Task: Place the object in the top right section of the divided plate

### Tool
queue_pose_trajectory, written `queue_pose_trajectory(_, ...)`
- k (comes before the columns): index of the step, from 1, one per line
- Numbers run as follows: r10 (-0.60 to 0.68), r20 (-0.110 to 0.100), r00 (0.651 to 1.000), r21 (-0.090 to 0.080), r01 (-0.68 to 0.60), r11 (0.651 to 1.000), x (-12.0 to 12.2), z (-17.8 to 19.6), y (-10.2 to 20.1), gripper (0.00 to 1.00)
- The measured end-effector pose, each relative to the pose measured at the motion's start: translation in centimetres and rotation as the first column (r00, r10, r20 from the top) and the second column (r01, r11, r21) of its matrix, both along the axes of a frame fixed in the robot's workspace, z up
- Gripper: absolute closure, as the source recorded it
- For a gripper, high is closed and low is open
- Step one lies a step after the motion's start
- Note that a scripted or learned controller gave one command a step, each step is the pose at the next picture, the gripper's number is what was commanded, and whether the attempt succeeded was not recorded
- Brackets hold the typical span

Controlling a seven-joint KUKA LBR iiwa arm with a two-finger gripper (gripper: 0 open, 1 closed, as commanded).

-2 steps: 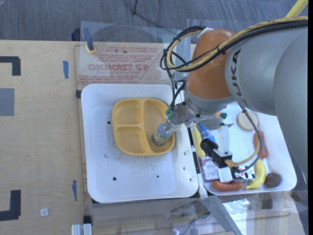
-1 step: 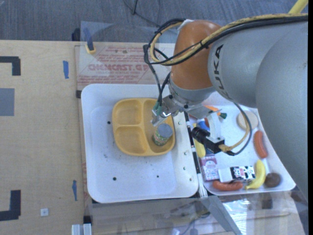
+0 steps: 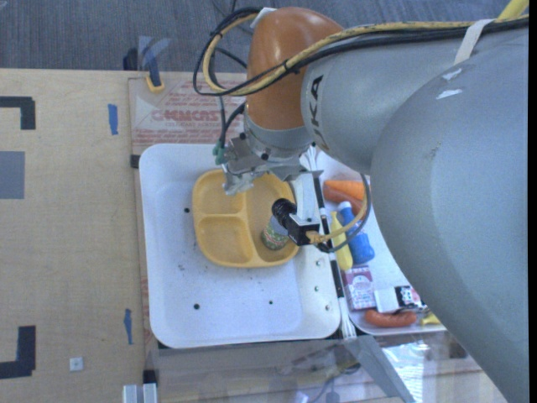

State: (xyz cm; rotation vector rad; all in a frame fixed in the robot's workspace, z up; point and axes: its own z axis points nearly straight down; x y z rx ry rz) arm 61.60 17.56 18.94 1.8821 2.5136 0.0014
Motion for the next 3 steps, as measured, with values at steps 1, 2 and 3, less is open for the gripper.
queue_pose_trajectory(1, -0.317, -0.001, 0.949, 0.0, 0.317, 0.949, 0.6, -0.9, 4.3, 1.0)
queue_pose_trajectory(2, -0.03, 0.0, 1.0, 0.001, 0.03, 1.0, 3.0, -6.5, 5.2, 1.0)
queue_pose_trajectory(3, -0.029, -0.001, 1.0, 0.0, 0.029, 1.0, 3.0, -6.6, 5.2, 0.0)
